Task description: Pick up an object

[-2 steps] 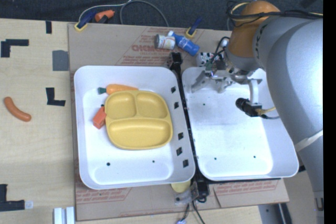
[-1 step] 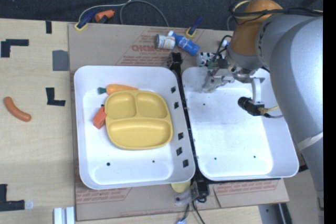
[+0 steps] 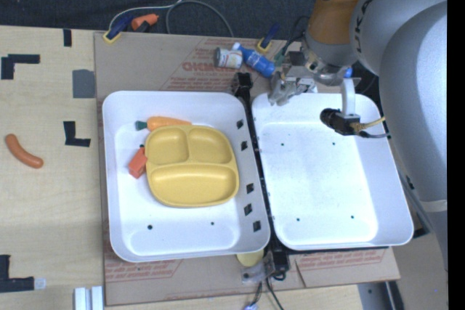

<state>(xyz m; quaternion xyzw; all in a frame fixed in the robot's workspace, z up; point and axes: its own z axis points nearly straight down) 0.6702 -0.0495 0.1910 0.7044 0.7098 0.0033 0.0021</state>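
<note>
Dark carpet lies behind the wooden counter (image 3: 43, 105), which carries two shallow white plastic bins. In the left bin (image 3: 123, 229) lies a yellow divided plastic plate (image 3: 192, 165), with an orange toy carrot (image 3: 167, 123) touching its far edge. The jaws (image 3: 287, 92) hang over the far left corner of the right bin (image 3: 327, 229); I cannot tell if they are open or closed. The risk, I judge: descending here, they may hit the bin rim, with the objects well apart.
</note>
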